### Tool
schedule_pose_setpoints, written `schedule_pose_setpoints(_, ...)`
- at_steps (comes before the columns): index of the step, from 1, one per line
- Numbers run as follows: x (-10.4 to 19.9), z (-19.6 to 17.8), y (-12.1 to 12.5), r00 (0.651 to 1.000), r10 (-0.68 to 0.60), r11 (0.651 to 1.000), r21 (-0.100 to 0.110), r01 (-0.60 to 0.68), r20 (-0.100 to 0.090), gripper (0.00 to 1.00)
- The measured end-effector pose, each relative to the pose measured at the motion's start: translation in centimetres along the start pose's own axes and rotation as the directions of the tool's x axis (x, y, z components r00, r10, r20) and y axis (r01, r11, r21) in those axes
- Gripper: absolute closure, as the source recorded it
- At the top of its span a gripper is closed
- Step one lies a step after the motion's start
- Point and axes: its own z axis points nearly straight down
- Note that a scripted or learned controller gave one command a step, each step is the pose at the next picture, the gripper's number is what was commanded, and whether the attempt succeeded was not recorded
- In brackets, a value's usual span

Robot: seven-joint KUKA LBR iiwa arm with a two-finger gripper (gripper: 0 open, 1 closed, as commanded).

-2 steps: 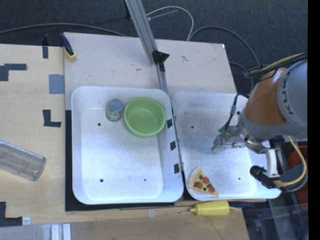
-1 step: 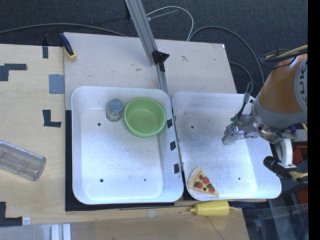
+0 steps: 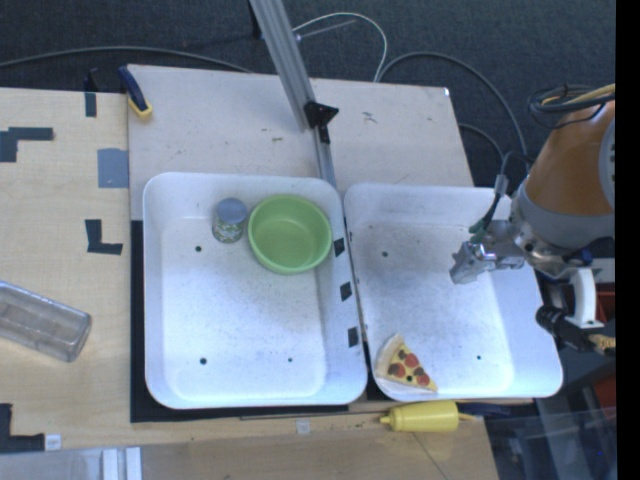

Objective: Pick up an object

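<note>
My two-finger metal tool (image 3: pixel 468 265) hung over the right shallow white bin (image 3: pixel 520 368), near its right wall; whether it was apart or together I could not tell. The flat pizza-slice toy with red dots (image 3: pixel 404 364) lay at that bin's near left corner, well apart from my tool. In the left white bin (image 3: pixel 170 368), a green plastic bowl (image 3: pixel 290 233) sat just beside a small grey-lidded jar (image 3: pixel 229 220).

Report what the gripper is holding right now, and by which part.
Nothing visible is held: the gripper hangs over the right bin, apart from the pizza slice.
</note>
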Motion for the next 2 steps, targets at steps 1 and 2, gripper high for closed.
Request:
schedule_pose_setpoints(1, 6.1, -0.3, 0.8, 1.0, -0.007, 1.0, 0.002, 0.007, -0.003, 1.0)
schedule_pose_setpoints(2, 11.0, 0.4, 1.3, 1.0, -0.006, 1.0, 0.004, 0.006, -0.002, 1.0)
